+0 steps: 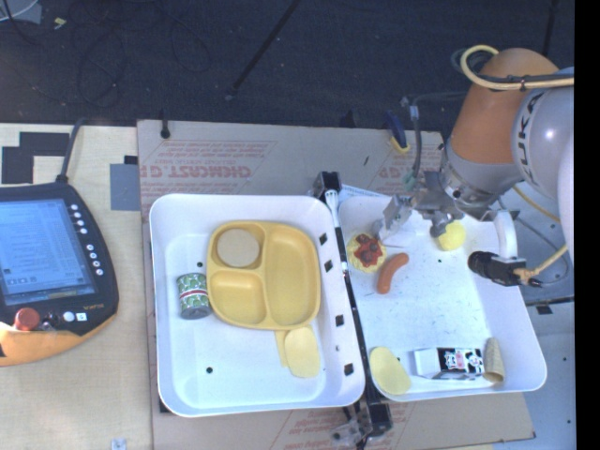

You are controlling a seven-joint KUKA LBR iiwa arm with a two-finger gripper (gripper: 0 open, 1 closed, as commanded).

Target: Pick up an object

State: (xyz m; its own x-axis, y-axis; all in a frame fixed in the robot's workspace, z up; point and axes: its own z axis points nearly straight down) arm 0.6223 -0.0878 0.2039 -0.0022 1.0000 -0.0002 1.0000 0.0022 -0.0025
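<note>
Camera view: yellow ball (451,237) partly behind arm (497,120)

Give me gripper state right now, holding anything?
Gripper: open, fingers spread, nothing between them. It sits over the right bin, with the yellow ball beside one finger.

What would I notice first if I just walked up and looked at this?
Probably the big yellow divided tray in the left white bin, with a small can beside it. Next, the grey and orange robot arm over the right bin, its gripper above a toy hot dog and pizza slice.
</note>
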